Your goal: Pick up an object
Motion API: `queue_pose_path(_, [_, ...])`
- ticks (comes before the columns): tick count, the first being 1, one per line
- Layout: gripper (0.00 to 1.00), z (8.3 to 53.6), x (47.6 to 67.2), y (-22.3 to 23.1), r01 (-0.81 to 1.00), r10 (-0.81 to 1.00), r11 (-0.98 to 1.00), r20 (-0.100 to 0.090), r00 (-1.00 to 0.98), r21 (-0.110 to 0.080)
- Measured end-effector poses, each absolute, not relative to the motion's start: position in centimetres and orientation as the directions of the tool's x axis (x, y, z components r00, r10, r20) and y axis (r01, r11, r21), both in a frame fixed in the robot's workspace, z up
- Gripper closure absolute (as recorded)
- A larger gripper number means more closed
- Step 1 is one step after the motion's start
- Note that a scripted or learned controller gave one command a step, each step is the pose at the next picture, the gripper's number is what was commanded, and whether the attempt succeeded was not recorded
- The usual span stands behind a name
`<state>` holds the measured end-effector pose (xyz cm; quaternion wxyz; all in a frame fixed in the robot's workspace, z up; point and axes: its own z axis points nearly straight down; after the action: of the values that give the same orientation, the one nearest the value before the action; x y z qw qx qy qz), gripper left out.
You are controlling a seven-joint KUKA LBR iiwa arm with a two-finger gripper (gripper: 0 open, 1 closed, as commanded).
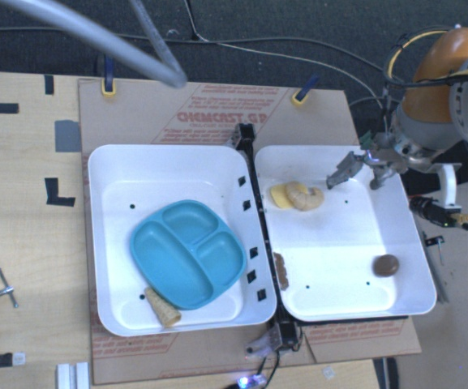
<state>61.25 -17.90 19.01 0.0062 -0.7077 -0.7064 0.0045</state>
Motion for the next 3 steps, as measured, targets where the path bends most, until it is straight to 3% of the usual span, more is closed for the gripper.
queue_pose_path(1, [0.00, 19.8, 61.6, -17.9, 1.000, 1.000, 0.002, 0.000, -0.002, -0.001])
queue_pose_path(3, [0.00, 9.5, 61.0, -17.3, 1.000, 1.000, 0.002, 0.003, -0.002, -0.004])
